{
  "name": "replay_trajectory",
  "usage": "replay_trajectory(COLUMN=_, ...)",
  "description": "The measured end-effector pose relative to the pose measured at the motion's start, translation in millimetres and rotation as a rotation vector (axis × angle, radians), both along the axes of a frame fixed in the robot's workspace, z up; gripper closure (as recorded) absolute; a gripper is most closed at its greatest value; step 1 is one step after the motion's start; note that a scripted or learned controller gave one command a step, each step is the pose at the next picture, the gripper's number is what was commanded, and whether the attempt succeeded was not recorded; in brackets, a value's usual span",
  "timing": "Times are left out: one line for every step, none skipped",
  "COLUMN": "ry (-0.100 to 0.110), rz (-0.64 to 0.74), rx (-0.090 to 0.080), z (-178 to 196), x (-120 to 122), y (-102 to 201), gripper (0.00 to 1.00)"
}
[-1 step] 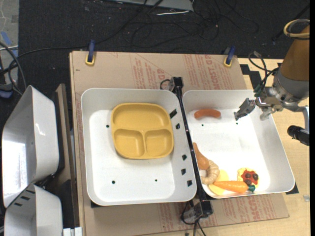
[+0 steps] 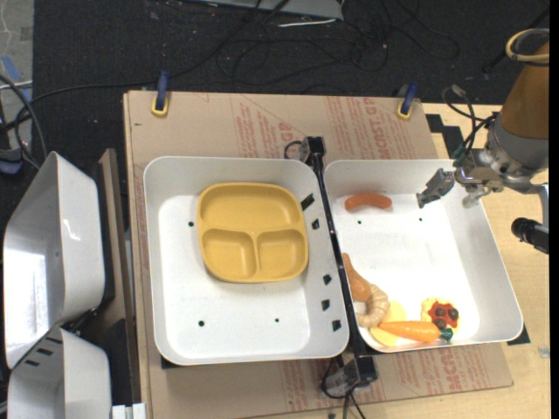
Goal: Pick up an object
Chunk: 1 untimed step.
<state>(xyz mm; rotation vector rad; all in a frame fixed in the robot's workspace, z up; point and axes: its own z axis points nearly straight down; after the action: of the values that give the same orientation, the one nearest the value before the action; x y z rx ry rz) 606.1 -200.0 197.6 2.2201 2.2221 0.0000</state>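
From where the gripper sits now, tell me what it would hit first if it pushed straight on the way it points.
The two-finger gripper points leftward and down into the right white bin. Straight on, it would likely meet the small orange-red sausage lying near the bin's far edge, though it may touch the bin floor first; depth is unclear.

A brown cardboard sheet (image 2: 262, 116) lies under two white bins. Two yellow clamps (image 2: 160, 103) hold its far edge. The left bin (image 2: 175, 321) holds a yellow divided plate (image 2: 253, 231). Black cables (image 2: 262, 51) run across the dark floor behind the bench.
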Motion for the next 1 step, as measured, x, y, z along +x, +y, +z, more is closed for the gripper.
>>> replay_trajectory(ry=0.003, rz=0.003, rx=0.000, z=-45.8, x=5.6, y=5.4, gripper=0.00)
